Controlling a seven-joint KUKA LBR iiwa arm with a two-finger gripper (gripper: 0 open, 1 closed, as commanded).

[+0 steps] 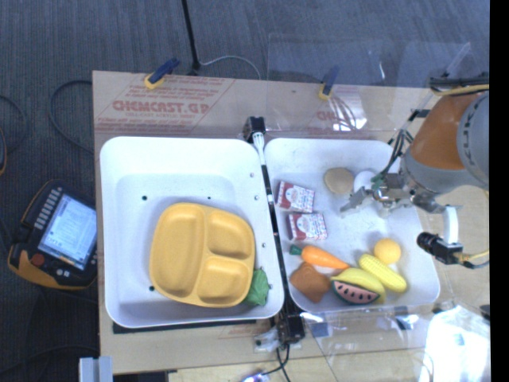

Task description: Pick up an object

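The right bin (350,148) holds toy foods. Two red-and-white cartons (296,197) (306,227) lie at its left, and a tan round piece (338,181) sits near the back. An orange carrot (322,257), a brown piece (308,282), a watermelon slice (355,291), a banana (359,278), a yellow corn cob (383,271) and a yellow ball (387,251) crowd the front. My gripper (390,200) hangs over the bin's right middle, behind the yellow ball and right of the tan piece. Its fingers (350,205) are spread open with nothing between them.
The left bin (127,165) holds a yellow divided plate (203,253) with a green piece (258,287) poking out from under its right corner. A black bar (266,181) runs between the bins. A handheld pendant (56,233) lies on the floor at the left.
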